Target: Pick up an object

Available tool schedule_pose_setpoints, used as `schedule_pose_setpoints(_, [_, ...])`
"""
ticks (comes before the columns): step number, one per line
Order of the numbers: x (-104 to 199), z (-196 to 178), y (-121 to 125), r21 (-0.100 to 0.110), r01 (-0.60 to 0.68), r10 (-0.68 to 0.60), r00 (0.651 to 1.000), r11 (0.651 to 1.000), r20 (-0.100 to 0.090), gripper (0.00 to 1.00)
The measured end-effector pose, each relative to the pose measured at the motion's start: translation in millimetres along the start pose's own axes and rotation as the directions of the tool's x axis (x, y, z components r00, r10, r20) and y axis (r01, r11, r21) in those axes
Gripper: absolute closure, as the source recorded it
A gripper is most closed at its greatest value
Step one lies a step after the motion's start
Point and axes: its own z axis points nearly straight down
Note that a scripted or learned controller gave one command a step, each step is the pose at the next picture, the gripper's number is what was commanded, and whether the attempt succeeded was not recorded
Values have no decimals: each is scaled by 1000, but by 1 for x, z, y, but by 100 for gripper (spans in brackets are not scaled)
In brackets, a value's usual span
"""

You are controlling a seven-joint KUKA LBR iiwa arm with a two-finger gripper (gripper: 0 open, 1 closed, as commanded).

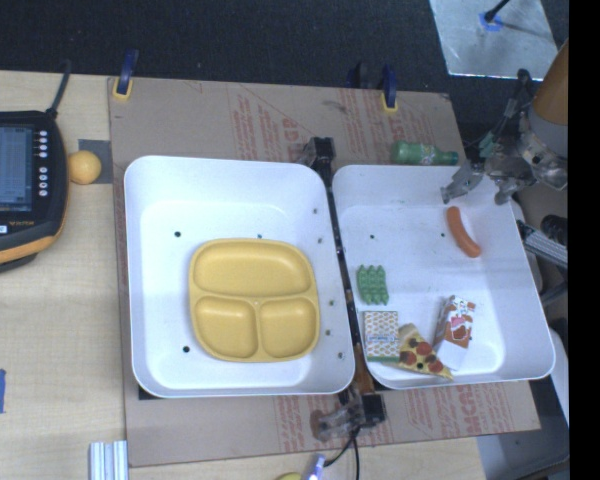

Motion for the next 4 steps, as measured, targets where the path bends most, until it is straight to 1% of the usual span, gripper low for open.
schedule_pose_setpoints(1, [1,35,8,1,3,-3,1000,1000,-1,0])
schedule_pose_setpoints(2, [1,58,8,1,3,-3,1000,1000,-1,0])
schedule_pose_setpoints(3, [1,47,9,1,6,-6,1000,1000,-1,100])
schedule_pose_setpoints(4, [80,-26,3,-4,0,0,1000,1000,-3,100])
